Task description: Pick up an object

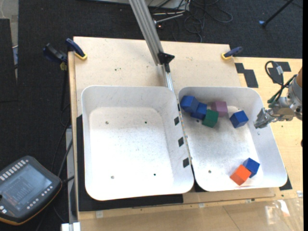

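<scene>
Blocks, small with hard edges, lie in the right bin [269, 143]: two blue ones [193, 106], a green one [210, 119] and a pale purple one [220, 107] bunched at its far side, another blue [238, 119] apart, an orange one [240, 175] touching a blue one [251, 166] near its front. My fingers [261, 120] hang over the bin's right rim; their spread I cannot tell. Pale wooden surface [125, 64] beneath.

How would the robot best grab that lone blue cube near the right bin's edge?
Probably from straight above, closing on two opposite flat faces of the lone blue cube. It sits apart from the other blocks, so both sides have room; the end effector is just beside it.
</scene>
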### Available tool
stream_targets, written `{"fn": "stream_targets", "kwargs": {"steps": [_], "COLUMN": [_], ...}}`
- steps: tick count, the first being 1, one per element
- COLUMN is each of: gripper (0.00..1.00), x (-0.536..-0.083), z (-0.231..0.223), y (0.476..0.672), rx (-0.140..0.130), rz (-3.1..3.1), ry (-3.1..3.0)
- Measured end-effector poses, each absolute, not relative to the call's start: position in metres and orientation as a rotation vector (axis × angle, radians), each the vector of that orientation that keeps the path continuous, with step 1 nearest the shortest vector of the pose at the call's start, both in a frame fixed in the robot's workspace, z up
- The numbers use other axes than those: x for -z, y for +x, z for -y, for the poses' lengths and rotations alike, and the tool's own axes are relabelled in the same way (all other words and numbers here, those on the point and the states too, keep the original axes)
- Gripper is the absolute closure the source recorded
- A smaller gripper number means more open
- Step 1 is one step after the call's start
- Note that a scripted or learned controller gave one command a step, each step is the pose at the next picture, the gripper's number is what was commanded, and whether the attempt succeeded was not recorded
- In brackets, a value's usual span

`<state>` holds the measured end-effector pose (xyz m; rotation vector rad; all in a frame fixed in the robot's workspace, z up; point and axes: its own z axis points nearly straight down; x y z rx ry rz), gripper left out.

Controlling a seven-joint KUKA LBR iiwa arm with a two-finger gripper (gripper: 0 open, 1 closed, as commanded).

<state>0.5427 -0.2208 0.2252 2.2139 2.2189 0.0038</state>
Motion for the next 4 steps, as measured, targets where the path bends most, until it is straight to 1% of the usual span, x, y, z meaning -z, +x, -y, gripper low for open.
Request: {"fn": "stream_targets", "kwargs": {"steps": [1, 2, 3, 4], "gripper": [1.0, 1.0, 1.0, 1.0], "x": [-0.25, -0.246, -0.251, -0.256], "z": [0.221, 0.176, 0.121, 0.075], "y": [0.544, 0.553, 0.579, 0.592], "rx": [-0.003, -0.002, -0.005, -0.005], "rz": [-2.221, -2.229, -2.23, -2.229], "ry": [2.215, 2.213, 2.21, 2.212]}}
